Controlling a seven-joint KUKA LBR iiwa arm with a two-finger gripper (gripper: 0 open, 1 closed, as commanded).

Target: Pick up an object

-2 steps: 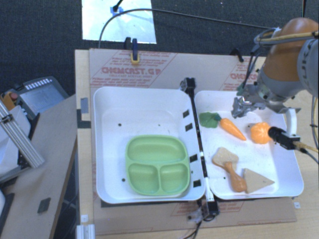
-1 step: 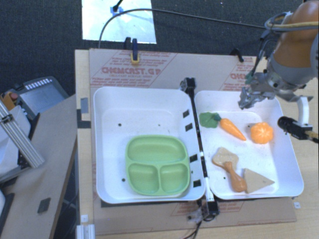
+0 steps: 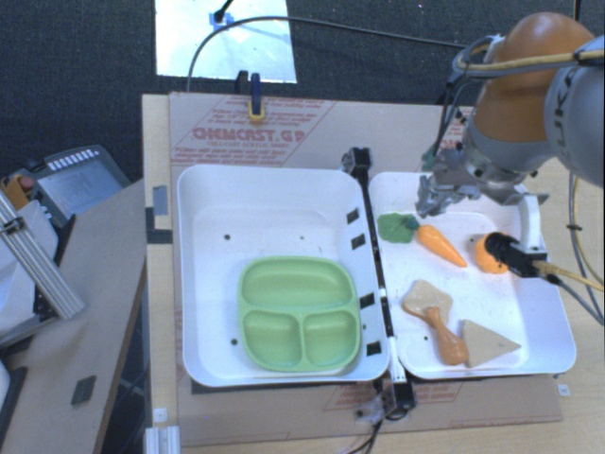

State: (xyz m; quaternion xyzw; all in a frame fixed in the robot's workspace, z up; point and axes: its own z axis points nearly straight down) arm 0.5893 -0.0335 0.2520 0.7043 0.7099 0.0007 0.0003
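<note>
Nearest the camera, at the front of the right bin [image 3: 558, 343], lie a tan wedge [image 3: 488, 343] and a drumstick-shaped toy [image 3: 437, 318], the two touching at the drumstick's darker end. Taking the toy carrot [image 3: 440, 244] as the landmark, both sit in front of it, toward the bin's near edge. Just to the carrot's left, joined at its blunt end, is its green leafy top [image 3: 398, 227]. To the carrot's right, apart from it, rests a small round orange object [image 3: 491, 253] with a black part of the arm's fittings lying just beside it. Far to the carrot's left, across the divider, the left bin [image 3: 208, 206] holds a green sectioned plate [image 3: 300, 312] in its front half.

The gripper [image 3: 433, 200] hangs just behind and above the carrot's leafy end, pointing down into the bin. It looks bare: nothing can be seen between its fingers, and whether they stand wide or narrow cannot be told from this angle, since the grey metal parts blur together.

As for progress, I judge the pick not yet made. Every object appears to lie flat on the bin floor, none lifted. The approach seems about finished, with the carrot or its green top the likeliest target, though that is a guess. Left to do: descend the rest of the way, close on something, and raise it clear.
</note>
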